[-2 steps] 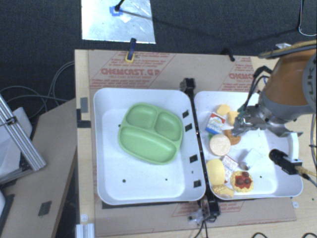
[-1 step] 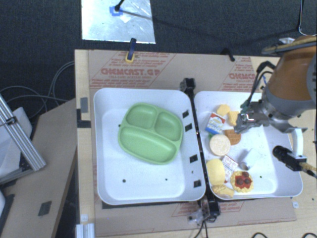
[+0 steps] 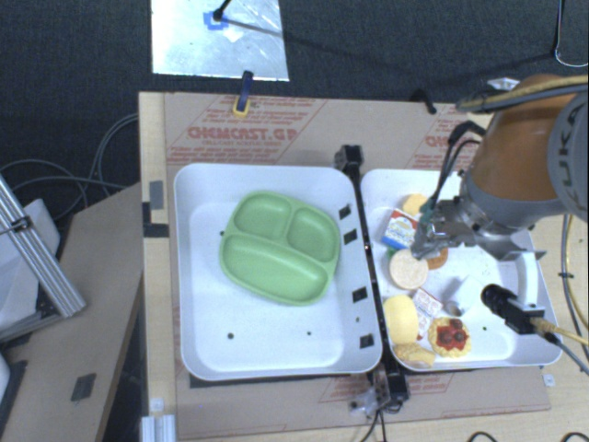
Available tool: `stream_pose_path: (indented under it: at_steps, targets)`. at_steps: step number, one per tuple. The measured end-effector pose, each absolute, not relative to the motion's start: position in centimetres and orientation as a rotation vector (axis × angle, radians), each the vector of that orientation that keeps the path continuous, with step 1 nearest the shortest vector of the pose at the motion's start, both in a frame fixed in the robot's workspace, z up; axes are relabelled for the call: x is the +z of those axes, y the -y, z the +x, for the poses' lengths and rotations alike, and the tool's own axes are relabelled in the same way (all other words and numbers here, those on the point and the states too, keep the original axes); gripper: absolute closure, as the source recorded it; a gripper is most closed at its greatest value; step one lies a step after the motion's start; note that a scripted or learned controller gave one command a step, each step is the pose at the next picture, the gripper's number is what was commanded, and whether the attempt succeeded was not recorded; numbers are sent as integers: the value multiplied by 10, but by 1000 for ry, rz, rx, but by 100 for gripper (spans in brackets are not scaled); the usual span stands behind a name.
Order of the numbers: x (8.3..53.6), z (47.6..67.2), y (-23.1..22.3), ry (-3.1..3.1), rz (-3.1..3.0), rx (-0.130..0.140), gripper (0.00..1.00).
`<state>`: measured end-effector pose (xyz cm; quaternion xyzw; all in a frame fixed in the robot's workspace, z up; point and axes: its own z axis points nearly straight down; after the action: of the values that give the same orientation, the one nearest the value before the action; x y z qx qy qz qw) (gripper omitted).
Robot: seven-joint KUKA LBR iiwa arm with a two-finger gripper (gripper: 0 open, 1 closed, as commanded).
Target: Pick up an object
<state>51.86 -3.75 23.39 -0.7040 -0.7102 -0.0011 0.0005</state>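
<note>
1. End effector (image 3: 429, 240) hangs low over the right bin (image 3: 479, 272), near that bin's left wall; the arm reaches in from the right.
2. State of the end effector: cannot tell whether it is apart or together, as the wrist housing hides its tip from above. Nothing is seen clamped in it.
3. Candidate items lie close by in the right bin: a blue-and-white carton (image 3: 398, 230) just beside the tip on its left, and a round tan disc (image 3: 409, 271) just below it. Contact with either cannot be confirmed.
4. Further items in the same bin: a yellow lump (image 3: 401, 318) and a red-topped tart (image 3: 451, 336), both nearer the front edge and apart from the tip.
5. Left bin (image 3: 212, 339) holds a green divided plate (image 3: 281, 247), well apart from the arm.
6. Both bins sit side by side on the desk (image 3: 276, 132).
7. Progress, as judged: the approach appears made, with the tool down among the items. Grasp is unconfirmed and no item is raised off the bin floor.
8. Remaining, as judged: secure one item, likely the carton or the disc, then lift it clear.
</note>
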Motion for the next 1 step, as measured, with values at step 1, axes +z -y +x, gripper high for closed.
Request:
stream_pose_path:
  at_steps: [1]
  targets:
    - [230, 505, -11, 2231, -2210, -3, 100]
